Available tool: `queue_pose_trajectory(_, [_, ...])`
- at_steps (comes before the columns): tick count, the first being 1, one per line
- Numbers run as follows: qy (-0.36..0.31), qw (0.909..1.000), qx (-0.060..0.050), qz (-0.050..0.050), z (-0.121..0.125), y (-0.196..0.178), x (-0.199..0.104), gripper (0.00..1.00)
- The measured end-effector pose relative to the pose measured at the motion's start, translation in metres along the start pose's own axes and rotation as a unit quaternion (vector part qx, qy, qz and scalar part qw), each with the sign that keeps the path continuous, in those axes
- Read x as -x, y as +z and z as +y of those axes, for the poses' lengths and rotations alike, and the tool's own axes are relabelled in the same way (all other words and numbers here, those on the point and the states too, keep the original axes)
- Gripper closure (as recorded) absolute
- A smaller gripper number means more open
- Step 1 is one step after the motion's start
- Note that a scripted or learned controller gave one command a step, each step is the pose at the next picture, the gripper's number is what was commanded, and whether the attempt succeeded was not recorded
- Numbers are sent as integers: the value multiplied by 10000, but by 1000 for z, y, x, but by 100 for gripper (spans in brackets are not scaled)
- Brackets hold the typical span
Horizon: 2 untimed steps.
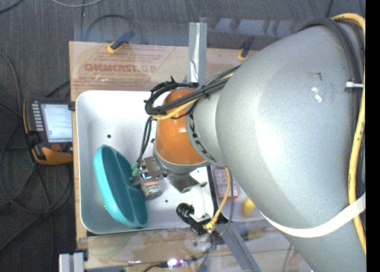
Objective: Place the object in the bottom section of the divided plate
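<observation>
A teal plate (119, 190) lies in the lower left part of the left white bin (104, 116); it looks tilted, and its sections cannot be made out from this angle. My gripper (148, 185) hangs just right of the plate's rim, below the orange wrist band (175, 137). A small copper-coloured part shows at the gripper's tip, close to or touching the plate. I cannot tell whether it is an object or part of the tool. The big grey arm (285, 134) covers most of the right bin.
A small yellow thing (248, 206) peeks out under the arm in the right bin. A grey upright post (197, 51) stands behind the bins. A teach pendant (50, 128) lies on the floor left of the bench. Black and yellow cables (202, 220) hang near the front edge.
</observation>
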<state>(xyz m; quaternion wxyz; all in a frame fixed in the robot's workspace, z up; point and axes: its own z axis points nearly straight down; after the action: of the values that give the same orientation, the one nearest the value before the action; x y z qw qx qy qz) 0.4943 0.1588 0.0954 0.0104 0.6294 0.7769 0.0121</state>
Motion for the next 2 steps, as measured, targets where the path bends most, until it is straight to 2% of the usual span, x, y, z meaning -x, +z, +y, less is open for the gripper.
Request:
queue_pose_trajectory(1, [1129, 9934, -190, -43, 12, -123, 77, 100])
queue_pose_trajectory(2, [1157, 9931, -204, -45, 42, -82, 27, 100])
